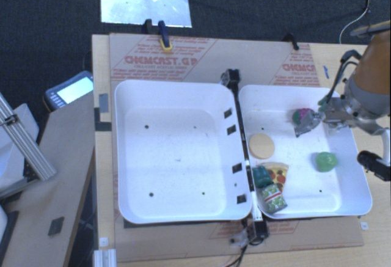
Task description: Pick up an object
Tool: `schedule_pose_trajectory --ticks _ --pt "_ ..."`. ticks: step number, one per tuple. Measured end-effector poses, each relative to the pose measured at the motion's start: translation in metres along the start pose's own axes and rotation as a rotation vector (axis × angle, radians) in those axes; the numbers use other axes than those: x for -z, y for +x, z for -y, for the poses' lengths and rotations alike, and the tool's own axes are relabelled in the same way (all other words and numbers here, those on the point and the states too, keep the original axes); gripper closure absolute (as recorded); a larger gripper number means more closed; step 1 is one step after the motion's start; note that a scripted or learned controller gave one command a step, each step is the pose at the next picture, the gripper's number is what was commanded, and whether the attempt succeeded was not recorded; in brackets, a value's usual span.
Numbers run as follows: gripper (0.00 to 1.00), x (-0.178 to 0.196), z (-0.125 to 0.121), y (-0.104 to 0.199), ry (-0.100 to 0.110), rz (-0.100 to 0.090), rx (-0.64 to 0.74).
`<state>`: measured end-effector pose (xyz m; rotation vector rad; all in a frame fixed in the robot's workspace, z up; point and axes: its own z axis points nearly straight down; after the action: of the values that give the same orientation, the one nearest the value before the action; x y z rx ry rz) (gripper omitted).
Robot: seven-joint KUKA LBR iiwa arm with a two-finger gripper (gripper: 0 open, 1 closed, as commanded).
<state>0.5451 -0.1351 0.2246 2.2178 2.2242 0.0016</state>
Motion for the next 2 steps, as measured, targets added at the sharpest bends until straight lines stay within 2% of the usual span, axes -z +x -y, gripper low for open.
schedule_pose_trajectory --ticks 1,2 --pt "0.00 -0.003 0.053 0.035 0.003 -0.001 0.003" --pt "0.00 -0.128 0.056 0.036 -0.009 0.008 -0.006"
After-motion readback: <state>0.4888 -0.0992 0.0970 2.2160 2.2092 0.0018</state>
